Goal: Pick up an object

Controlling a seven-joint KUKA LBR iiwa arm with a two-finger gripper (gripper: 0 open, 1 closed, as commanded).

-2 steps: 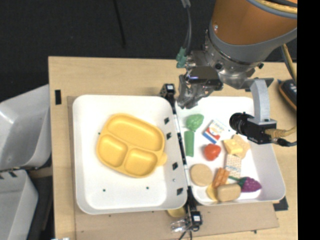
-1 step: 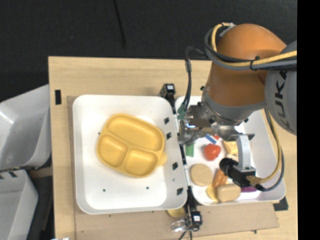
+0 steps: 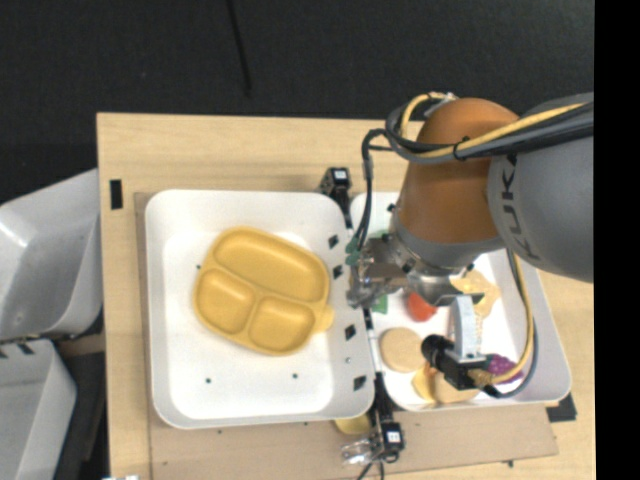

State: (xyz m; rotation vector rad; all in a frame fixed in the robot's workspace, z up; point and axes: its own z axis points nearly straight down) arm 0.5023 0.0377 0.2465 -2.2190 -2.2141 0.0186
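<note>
Two bins sit side by side on the bench (image 3: 200, 148). In the left bin (image 3: 170, 368) lies a divided tray (image 3: 262, 290), near its middle. The right bin (image 3: 545, 368) holds small items, among them a round disc (image 3: 402, 349), under the arm (image 3: 470, 183) reaching in from the right.

A light wooden bench (image 3: 250, 148) is sitting on a dark, near-black floor (image 3: 200, 38), with a pale grey-white piece of equipment (image 3: 45, 258) lying off its left side, everything showing under flat, even overhead light.
</note>
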